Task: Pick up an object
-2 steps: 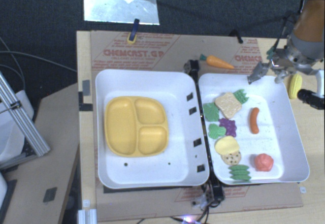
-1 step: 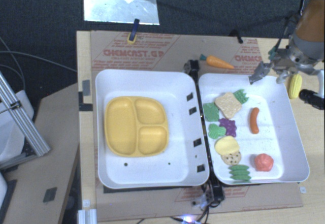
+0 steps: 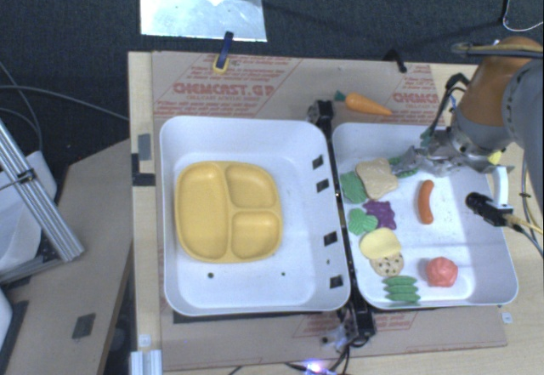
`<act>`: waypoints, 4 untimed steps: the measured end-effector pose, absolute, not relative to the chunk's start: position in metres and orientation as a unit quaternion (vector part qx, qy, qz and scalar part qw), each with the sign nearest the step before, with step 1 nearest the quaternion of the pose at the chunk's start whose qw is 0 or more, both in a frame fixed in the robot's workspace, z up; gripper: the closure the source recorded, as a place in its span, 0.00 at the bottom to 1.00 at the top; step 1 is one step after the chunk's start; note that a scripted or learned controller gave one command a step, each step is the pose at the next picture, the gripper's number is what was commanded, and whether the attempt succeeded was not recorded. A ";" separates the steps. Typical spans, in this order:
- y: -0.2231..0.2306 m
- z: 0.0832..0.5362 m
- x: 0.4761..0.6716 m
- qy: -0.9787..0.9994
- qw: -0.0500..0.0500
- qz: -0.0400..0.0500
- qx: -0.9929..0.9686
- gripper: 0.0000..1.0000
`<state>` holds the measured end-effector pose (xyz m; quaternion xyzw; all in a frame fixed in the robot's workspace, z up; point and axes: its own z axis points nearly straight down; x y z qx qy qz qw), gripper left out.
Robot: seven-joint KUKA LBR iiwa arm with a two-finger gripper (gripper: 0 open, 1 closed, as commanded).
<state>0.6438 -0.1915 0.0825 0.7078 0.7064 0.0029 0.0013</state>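
Smooth orange sausage, rounded ends

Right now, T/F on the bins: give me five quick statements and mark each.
1. A yellow tray sits in the left bin. True.
2. The carrot lies inside the right bin. False: it lies on the board behind the bins, outside both.
3. The sausage is in the right bin. True.
4. The gripper hangs over the left bin. False: it is over the right bin's far edge, near the bread.
5. The tray's compartments hold toy food. False: nothing lies in them; the food pieces are in the right bin.
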 end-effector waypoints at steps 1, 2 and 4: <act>-0.178 0.090 0.564 0.707 0.000 0.000 0.707 0.00; -0.178 0.099 0.566 0.707 0.002 0.001 0.707 1.00; -0.085 0.084 0.570 0.710 0.001 0.001 0.704 1.00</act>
